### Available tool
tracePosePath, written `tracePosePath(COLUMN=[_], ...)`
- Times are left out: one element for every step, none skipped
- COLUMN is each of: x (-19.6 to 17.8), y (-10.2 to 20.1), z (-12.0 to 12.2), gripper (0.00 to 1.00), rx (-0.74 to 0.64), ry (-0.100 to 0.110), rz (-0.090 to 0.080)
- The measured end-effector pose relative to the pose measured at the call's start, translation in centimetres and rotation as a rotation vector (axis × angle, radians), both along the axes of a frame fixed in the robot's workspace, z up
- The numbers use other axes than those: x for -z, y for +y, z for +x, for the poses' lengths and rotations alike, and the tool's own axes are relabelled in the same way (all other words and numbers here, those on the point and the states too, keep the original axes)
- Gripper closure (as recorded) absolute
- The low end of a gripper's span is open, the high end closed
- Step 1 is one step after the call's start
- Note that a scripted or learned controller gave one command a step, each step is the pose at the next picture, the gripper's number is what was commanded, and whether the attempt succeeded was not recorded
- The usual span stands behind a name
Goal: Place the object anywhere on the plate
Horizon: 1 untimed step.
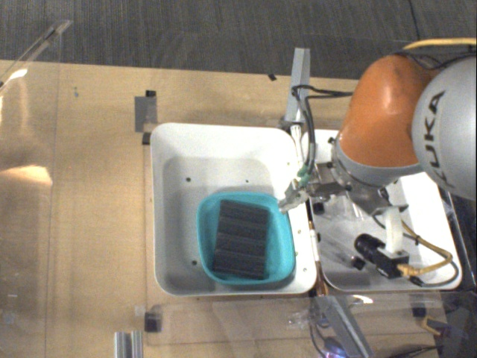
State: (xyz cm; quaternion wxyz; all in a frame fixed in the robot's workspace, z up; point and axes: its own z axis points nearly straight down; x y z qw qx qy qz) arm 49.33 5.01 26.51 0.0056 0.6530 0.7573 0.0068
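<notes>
Overhead, the pale wooden desk (82, 222) shows a smooth, faintly glossy grain, and it carries two shallow white bins with rounded corners and matte plastic walls. The left bin (171, 200) holds a teal plate (282, 248), a squarish dish with soft corners and a raised rim, lying toward the bin's near right corner. On the plate lies the object (241, 239), a dark grey rectangular block with ribbed ridges running across its width, like a slab of foam or moulded rubber. It sits flat, slightly skewed against the plate's edges, and covers much of the plate's middle.

The arm (417, 110) comes in from the right, its shell a smooth grey with a rounded, glossy orange band above the wrist, and it hangs over the right bin (440, 200). Cables loop under it, one yellowish with a black connector. The hand (292, 198) reaches out over the divide between the bins, its thin metallic tip lying just beside the plate's upper right corner, apart from the ribbed block. Nothing can be seen between its fingers, and how wide they stand I cannot tell from this angle.

Beyond the desk lies a dark grey carpeted floor (186, 13) with a fine woven texture.
</notes>
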Motion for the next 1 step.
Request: tracePosePath(x=[-1.09], y=[0.08], z=[0.19], gripper=[1.0], rx=[-0.005], ry=[-0.006], rz=[0.001])
